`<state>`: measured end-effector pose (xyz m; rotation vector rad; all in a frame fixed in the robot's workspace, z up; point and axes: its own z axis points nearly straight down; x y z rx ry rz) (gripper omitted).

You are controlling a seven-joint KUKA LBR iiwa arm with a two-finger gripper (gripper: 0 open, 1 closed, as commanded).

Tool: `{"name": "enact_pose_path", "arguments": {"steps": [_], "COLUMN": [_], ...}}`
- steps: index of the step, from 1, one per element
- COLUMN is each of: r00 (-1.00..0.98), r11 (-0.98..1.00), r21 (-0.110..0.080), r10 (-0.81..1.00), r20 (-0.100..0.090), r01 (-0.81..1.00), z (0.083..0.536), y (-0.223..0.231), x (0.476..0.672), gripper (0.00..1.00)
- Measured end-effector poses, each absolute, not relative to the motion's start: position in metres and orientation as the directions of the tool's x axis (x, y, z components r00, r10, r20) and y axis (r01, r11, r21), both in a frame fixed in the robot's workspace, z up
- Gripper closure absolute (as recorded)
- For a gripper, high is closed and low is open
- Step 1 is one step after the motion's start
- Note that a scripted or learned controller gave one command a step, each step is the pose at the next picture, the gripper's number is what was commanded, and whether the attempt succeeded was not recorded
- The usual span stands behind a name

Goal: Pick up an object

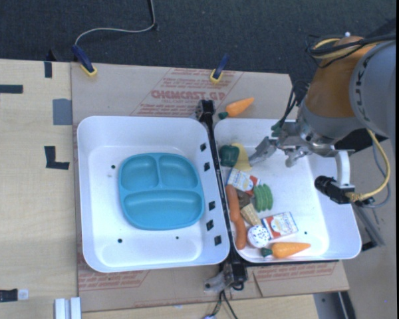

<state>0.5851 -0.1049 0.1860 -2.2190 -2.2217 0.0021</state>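
front carrot [289, 248]: nearest item, lying flat at 6 o'clock in my right bin [332, 241], tip pointing to 3 o'clock, nothing of mine on it
white-red packet [279, 225]: just beyond that carrot, near 6 o'clock, flat; a small round white piece touches its 9 o'clock side
long carrot [235, 211]: runs along the bin's 9 o'clock wall, near to far
green veg [263, 195]: mid-bin, just beside the long carrot on its 3 o'clock side
small packet [242, 179]: just past the green veg, toward 10 o'clock
dark green piece [229, 155]: far corner of the pile, 11 o'clock, with something yellow touching it
blue tray [161, 190]: in the left bin [96, 244], centre, 3 compartments, not my target
my pincer [265, 150]: above the right bin at about 12 o'clock, over the far end of the pile; looks spread, nothing between the fingers as far as I can see
stray carrot [238, 106]: outside both bins, on the cardboard [173, 92] at 12 o'clock past the divider
progress: early; 0 objects lifted, all items lie in the bin
left: descend, close on 1 item, lift clear
likely target: my guess is the small packet or dark green piece, closest under me
risk: items crowd and touch, so a grab could slip or catch 2
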Motion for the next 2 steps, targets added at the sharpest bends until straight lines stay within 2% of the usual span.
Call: {"name": "enact_pose_path", "arguments": {"steps": [1,2], "r00": [0.0,0.003], "r11": [0.0,-0.003], "r21": [-0.001,0.013], "r10": [1.0,1.0], "r20": [0.001,-0.008], "r01": [1.0,1.0], "z": [0.094,0.088], "y": [-0.101,-0.098], "x": [0.561,0.54], "gripper": [0.0,0.0]}}
